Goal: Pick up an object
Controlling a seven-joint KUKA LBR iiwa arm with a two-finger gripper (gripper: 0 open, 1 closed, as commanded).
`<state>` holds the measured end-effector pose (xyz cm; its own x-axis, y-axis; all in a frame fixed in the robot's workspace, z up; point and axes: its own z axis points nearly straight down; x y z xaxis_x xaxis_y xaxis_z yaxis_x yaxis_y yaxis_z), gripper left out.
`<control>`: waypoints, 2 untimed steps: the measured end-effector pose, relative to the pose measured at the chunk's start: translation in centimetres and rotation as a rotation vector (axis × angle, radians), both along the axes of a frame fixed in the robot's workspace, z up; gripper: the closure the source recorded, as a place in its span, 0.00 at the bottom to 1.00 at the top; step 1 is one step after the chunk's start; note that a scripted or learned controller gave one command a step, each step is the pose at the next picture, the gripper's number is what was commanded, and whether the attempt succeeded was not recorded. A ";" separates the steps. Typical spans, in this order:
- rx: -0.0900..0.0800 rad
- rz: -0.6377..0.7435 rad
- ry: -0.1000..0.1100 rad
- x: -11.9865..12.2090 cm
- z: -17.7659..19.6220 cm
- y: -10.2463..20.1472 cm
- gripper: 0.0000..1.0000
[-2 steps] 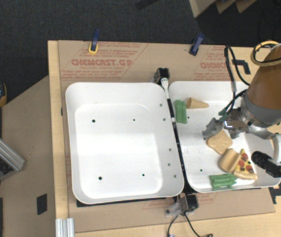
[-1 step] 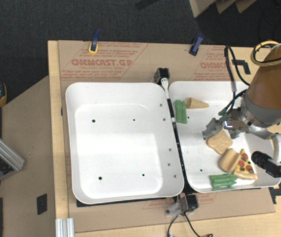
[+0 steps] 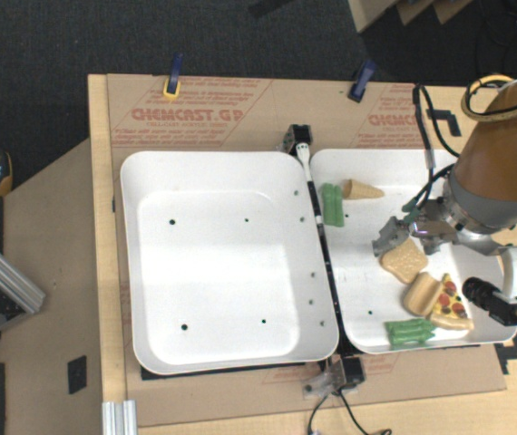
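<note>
At the right of the frame, the arm (image 3: 499, 166) hangs over the right bin (image 3: 367, 329) with its claw (image 3: 402, 234) low, just above a tan toast slice (image 3: 404, 259); whether it is released or clenched cannot be told. The toast looks light, stiff and flat, likely best pinched across its edges. Crowding it at lower right are a bread roll (image 3: 421, 294) and pizza slice (image 3: 452, 304). A green block (image 3: 332, 205), cone (image 3: 363, 189) and green piece (image 3: 410, 333) lie farther off. The left bin (image 3: 145, 175) sits beside.
</note>
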<state>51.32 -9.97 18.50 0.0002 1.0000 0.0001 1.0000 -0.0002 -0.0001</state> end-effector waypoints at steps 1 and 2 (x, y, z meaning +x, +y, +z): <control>0.000 0.000 0.000 0.0 0.0 0.0 0.00; -0.001 0.000 -0.003 -3.1 5.6 0.3 0.00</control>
